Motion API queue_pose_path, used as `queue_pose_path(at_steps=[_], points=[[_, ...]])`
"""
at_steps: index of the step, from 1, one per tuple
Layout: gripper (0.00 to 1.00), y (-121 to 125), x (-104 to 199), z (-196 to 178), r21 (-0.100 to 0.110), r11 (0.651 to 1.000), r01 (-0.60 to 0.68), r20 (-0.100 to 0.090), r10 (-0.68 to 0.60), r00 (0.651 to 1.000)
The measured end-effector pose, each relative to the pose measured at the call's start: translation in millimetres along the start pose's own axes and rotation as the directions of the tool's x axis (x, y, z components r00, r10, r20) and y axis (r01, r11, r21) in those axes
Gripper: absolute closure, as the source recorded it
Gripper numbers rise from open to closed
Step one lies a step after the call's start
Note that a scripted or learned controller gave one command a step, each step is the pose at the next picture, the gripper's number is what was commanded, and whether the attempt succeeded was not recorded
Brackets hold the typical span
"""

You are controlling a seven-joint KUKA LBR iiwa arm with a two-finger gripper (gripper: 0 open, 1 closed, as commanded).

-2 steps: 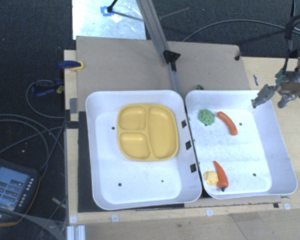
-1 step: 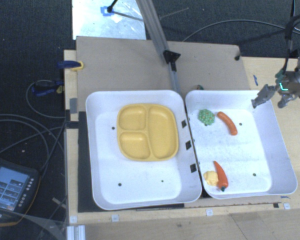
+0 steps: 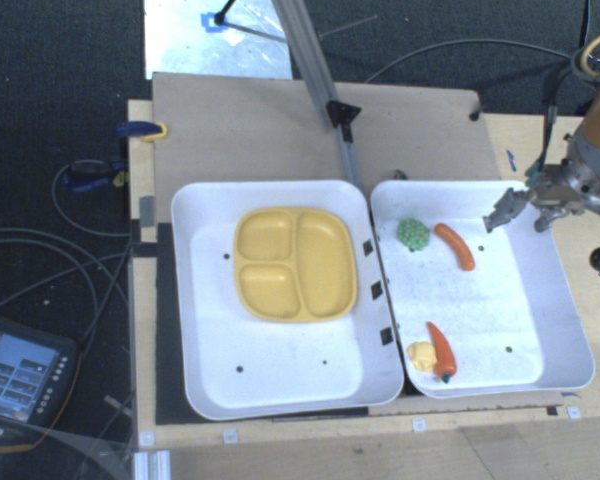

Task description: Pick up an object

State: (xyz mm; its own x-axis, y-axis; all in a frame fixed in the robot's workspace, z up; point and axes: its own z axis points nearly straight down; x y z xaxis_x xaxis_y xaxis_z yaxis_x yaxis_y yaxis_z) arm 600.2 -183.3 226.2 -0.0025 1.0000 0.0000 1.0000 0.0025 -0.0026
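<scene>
Below, tan bench (image 3: pixel 260 128) with two white bins (image 3: pixel 280 388), dark carpet (image 3: pixel 50 68) around.

arm: grey, 1 orange band above wrist, enters from right edge, upper part of view | gripper (image 3: pixel 521 214): 2 fingers spread apart, nothing between them | pose: fingers angled down and left

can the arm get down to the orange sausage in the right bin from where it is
Probably yes: the gripper hangs open over the right bin, just right of the sausage, with nothing between them.
</scene>
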Motion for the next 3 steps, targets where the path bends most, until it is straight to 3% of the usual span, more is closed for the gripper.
queue_pose_path(at_steps=[2, 3], points=[[0.0, 7.2, 1.9, 105.1, 0.001, 1.0, -0.002, -0.001, 0.002, 1.0], [1.0, 9.3, 1.2, 90.0, -0.007, 1.0, -0.003, 0.001, 0.003, 1.0]])
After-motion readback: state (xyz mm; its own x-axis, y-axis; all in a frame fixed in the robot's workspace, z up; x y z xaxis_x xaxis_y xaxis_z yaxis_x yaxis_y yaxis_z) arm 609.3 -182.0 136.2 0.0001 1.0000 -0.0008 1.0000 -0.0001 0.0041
